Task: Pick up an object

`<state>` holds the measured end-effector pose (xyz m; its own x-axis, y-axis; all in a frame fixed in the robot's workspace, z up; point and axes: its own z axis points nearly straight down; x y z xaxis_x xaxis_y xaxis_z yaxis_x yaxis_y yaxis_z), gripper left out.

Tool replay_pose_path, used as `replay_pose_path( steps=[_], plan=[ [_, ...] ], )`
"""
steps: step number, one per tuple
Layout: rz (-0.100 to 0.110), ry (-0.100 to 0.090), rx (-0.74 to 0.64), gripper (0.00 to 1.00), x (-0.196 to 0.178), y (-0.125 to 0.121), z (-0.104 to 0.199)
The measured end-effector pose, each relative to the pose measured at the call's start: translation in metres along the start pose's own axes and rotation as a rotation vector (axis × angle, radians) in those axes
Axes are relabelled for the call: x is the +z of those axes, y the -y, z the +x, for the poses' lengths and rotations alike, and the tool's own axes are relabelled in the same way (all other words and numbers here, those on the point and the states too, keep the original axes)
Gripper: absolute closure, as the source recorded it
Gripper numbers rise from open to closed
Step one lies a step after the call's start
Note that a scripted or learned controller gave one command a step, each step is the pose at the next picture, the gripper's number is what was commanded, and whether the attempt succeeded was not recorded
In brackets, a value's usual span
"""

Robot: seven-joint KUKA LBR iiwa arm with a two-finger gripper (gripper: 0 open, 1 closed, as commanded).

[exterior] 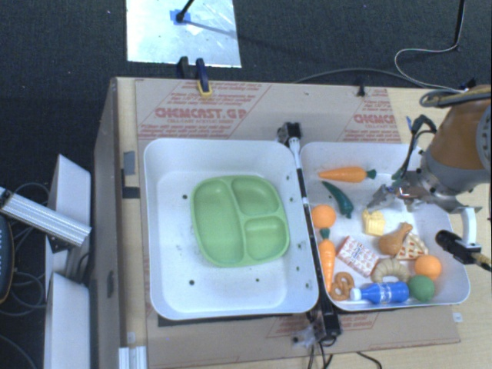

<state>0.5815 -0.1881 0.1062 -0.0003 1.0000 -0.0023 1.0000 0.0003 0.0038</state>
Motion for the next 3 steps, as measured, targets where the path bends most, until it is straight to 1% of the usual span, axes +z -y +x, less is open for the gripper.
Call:
replay_pose_path(
  steps=[1,2,3],
  plan=[
    [0.003,-0.002,0.000,0.00,0.022,0.069,0.033],
    [0.000,-0.002,-0.003,0.00,0.021,-0.003,0.045],
    [0.000,-0.004,-0.005,0.00,0.021,-0.054,0.101]
  ],
)
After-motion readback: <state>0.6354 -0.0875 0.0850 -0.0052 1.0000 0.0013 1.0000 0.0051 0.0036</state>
